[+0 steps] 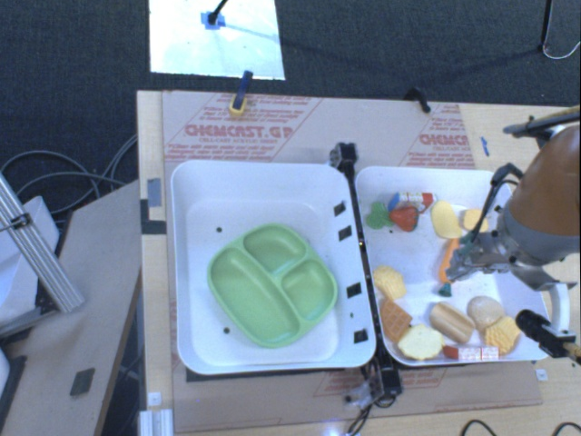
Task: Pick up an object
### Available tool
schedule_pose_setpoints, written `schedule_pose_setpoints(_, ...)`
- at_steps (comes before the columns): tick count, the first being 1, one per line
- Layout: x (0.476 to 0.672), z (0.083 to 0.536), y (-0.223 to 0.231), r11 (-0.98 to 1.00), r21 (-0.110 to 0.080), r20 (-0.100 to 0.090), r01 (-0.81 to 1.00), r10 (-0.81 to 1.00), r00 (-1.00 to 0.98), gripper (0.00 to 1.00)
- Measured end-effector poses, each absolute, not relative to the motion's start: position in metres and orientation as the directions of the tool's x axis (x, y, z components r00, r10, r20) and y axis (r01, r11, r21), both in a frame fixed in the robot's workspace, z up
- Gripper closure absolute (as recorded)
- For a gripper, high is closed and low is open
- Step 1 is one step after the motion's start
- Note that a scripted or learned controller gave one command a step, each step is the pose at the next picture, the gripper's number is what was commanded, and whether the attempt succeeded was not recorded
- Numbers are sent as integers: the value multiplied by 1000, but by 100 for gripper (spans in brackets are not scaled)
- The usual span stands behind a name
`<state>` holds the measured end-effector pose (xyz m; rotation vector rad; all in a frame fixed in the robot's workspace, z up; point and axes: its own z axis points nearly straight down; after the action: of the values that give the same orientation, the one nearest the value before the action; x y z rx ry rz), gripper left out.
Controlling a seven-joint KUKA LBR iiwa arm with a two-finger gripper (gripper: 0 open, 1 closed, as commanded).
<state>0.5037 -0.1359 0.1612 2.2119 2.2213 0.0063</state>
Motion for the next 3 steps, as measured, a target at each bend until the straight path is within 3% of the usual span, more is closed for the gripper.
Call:
schedule_pose_setpoints(1, 513, 222, -135, 5, 9, -2, 1000, 1000, -5, 100)
schedule_pose_setpoints(2, 514, 224, -135, 4, 3, -1, 1000, 1000, -4, 100)
schedule_pose_setpoints(3, 545, 215, -89, 9, 4, 0, 1000, 1000, -9, 100)
